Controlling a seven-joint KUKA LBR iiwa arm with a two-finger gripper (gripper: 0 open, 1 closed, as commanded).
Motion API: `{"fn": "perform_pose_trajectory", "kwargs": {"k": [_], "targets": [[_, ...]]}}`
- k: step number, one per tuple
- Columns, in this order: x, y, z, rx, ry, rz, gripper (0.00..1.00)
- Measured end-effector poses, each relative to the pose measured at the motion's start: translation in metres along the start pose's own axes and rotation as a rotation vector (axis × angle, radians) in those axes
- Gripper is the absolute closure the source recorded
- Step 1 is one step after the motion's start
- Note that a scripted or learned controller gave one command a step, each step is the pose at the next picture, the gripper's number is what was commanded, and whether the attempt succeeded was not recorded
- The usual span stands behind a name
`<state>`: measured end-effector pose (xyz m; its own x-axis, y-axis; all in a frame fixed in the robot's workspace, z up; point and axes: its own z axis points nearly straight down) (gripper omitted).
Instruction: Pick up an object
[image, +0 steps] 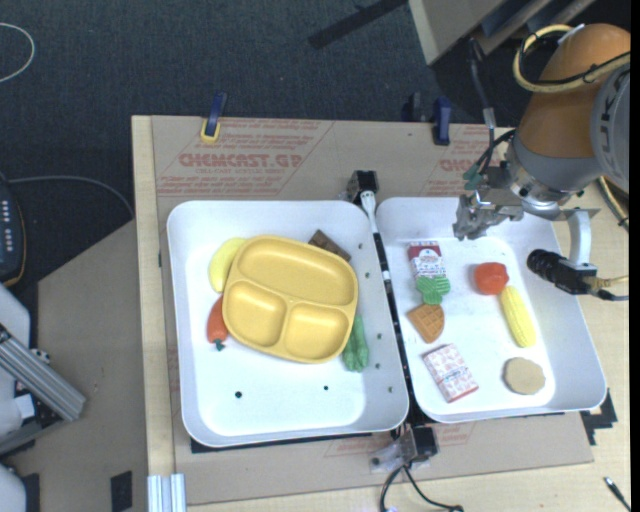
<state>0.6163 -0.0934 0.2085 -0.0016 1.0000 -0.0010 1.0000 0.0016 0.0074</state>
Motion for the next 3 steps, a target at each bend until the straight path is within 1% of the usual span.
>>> {"fn": "perform_pose_trajectory", "kwargs": {"k": [1, 2, 3], "targets": [[0.0, 0.001, -0.018, 0.003, 0.0, 0.001, 1.0], [0.008, -0.047, -0.027, 0.011, 0.002, 0.003, 1.0], [0.009, -0.094, -0.029, 0.012, 0.002, 0.003, 1.0]]}}
